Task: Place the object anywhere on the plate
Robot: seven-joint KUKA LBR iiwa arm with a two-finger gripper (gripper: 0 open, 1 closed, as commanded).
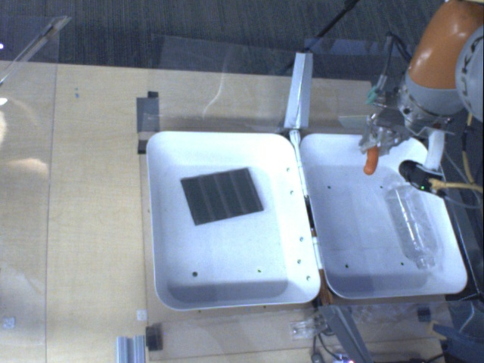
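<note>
Bins sit side by side on the bench: the left bin bears a dark ribbed plate lying flat near its middle, while the right bin has a clear plastic bottle lying along its right side. Above the right bin's far edge hangs the gripper, fingers closed on a small orange carrot-like object dangling upright, well apart from the plate.

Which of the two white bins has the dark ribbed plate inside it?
The left bin. The dark plate lies flat in it. The right bin has a clear plastic bottle.
</note>
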